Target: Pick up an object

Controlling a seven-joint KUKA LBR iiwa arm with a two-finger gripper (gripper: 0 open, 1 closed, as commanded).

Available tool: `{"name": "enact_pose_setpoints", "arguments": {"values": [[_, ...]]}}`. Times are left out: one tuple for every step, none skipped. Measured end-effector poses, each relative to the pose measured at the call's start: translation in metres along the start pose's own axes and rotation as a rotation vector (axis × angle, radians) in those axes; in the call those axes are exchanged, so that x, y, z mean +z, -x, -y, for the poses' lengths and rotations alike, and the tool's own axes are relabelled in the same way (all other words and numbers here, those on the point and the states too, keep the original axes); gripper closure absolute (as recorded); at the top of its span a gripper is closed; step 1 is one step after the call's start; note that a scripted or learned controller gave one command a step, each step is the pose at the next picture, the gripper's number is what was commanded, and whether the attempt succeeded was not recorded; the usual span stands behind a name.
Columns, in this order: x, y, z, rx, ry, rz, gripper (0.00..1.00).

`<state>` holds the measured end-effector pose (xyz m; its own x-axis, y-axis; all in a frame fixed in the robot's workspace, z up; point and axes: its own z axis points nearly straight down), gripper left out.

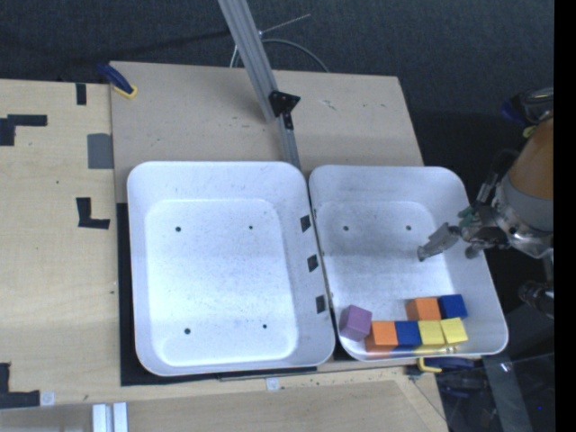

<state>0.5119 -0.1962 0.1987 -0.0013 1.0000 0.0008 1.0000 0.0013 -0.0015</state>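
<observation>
Nearest you, along the front wall of the right-hand shallow white bin (387,192), sits a tight cluster of small blocks: a purple cube (356,320) at the left end, then an orange block (384,333), a blue block (408,333), and two yellow blocks (431,333) (454,330) in a row. Just behind that row you have a second orange block (423,309) touching a second blue block (452,306). Farther back, the two-finger gripper (432,244) reaches over the bin's right rim, well apart from the blocks, with nothing between its tips; you cannot tell how wide its jaws stand. Beside it lies the left-hand white bin (216,183). Beyond both bins, a grey metal pole (252,43) slants across the wooden bench (180,106).
</observation>
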Motion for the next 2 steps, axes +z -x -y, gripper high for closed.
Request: {"name": "enact_pose_setpoints", "arguments": {"values": [[0.031,-0.047,0.016,-0.002,-0.004,-0.002,0.00],[0.093,-0.066,0.026,0.001,-0.008,-0.002,0.00]]}}
